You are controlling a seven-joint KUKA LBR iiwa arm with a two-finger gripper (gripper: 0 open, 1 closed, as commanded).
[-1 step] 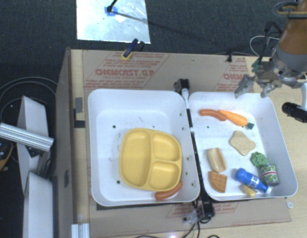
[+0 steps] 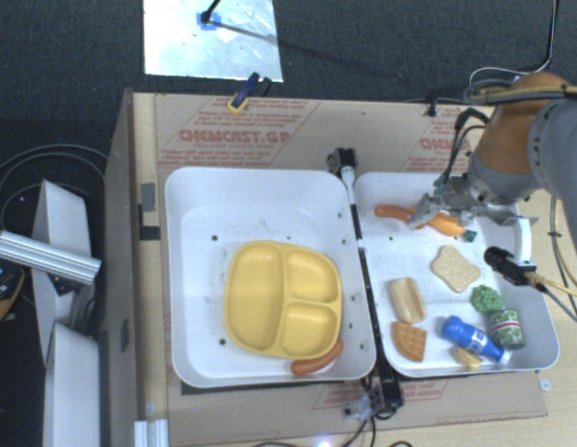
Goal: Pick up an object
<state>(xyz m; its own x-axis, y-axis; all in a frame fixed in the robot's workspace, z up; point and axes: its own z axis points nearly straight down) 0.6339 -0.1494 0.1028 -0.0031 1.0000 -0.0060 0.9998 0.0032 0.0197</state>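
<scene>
My gripper (image 2: 436, 210) hangs low over the far part of the right bin (image 2: 540, 357), reaching in from the right. It sits right above an orange carrot (image 2: 449, 224), and whether it touches the carrot is unclear. An orange sausage (image 2: 394, 212) lies just to its left. Nearer the front of that bin lie a bread slice (image 2: 454, 268), a hot dog bun (image 2: 407, 299), a waffle (image 2: 409, 340), a blue bottle (image 2: 472, 334), a broccoli piece (image 2: 486, 298) and a small can (image 2: 505, 327).
The left bin (image 2: 195, 212) holds a yellow divided plate (image 2: 282, 298) with a second sausage (image 2: 316, 363) at its front edge. A ridge (image 2: 355, 240) separates the two bins. Cables (image 2: 558, 287) trail by the right bin's right side.
</scene>
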